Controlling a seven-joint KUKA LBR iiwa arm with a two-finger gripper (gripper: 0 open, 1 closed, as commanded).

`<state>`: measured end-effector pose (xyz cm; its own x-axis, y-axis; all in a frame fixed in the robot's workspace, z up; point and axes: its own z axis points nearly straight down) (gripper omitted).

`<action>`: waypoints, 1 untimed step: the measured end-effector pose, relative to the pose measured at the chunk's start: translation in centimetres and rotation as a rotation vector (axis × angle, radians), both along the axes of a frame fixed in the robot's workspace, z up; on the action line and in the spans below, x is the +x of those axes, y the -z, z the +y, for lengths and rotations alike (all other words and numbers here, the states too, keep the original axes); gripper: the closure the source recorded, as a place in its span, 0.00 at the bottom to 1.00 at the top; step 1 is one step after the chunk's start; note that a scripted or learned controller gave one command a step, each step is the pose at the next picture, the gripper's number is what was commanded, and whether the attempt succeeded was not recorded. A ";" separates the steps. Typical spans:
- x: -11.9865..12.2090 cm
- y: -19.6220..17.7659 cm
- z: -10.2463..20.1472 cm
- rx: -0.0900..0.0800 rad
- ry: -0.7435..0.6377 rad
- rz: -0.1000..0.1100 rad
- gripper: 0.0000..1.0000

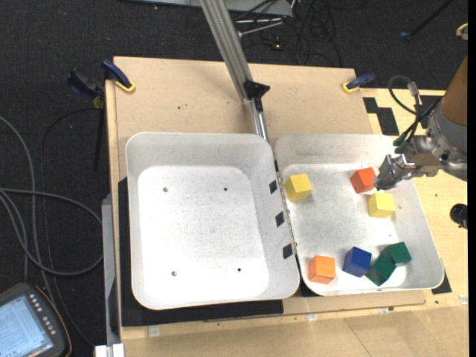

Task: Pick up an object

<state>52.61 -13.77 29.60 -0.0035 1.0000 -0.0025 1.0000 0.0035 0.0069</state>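
White and shallow, the two plastic bins sit side by side on a pale wooden bench (223, 99), the left bin (149, 155) broad and the right bin (327, 149) carrying all the loose objects. From the right edge of the view the grey robot arm (454, 125) reaches in over the right bin's far right rim, and its dark two-finger gripper (388, 175) hangs low between two cubes; whether it is gripping anything cannot be told, because its tip is too small and dark against the bin floor to read. Just to the left of the gripper lies a small red-orange cube (363, 179), very close to the tip, though contact cannot be judged. Just below the gripper sits a pale yellow cube (381, 204). A second, brighter yellow cube (298, 186) rests near the bin's left wall, well apart from the gripper. Along the near edge of the right bin stand an orange cube (322, 268), a blue cube (358, 261) beside it, and two dark green blocks (390, 262) clustered together, touching or nearly touching each other and the blue cube. Blue-and-yellow clamps (115, 76) hold the bench at its far corners, and a silver metal bar (227, 36) slants down toward the gap between the bins.
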 end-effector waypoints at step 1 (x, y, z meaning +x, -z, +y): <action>2.1 0.5 4.6 0.002 -0.004 0.005 1.00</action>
